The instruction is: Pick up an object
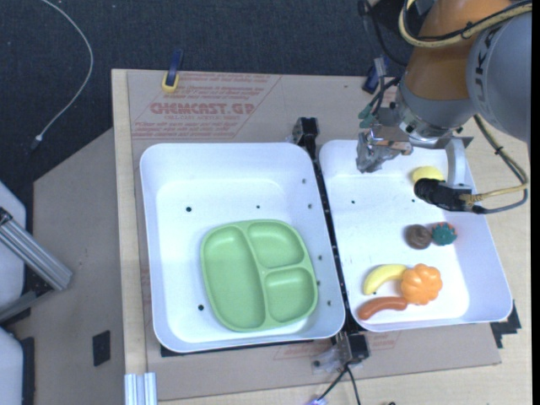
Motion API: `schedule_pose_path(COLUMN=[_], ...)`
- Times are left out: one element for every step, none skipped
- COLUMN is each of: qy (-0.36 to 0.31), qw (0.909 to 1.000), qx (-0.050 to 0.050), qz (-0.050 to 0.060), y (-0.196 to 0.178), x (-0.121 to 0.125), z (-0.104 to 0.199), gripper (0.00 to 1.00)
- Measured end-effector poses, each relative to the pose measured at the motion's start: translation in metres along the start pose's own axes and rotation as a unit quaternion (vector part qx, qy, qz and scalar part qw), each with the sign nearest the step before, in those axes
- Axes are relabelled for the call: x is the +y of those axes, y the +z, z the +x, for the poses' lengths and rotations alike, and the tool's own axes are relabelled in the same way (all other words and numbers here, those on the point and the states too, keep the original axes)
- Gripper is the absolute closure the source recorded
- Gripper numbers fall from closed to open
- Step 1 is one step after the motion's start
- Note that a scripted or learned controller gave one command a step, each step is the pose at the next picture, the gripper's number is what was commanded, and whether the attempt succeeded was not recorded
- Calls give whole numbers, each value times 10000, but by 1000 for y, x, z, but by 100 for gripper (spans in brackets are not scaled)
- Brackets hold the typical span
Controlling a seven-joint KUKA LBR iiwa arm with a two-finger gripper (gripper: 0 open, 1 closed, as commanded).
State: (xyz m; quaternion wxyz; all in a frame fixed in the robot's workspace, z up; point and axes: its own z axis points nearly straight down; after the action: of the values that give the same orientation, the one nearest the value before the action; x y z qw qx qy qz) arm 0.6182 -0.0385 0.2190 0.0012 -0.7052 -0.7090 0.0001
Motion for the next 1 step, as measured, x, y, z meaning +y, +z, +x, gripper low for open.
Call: schedule_pose_path(qy=[3], qw=[10000], qx=[-2], qz=[3], y=[7], x=[-2], z=[49], gripper=[100])
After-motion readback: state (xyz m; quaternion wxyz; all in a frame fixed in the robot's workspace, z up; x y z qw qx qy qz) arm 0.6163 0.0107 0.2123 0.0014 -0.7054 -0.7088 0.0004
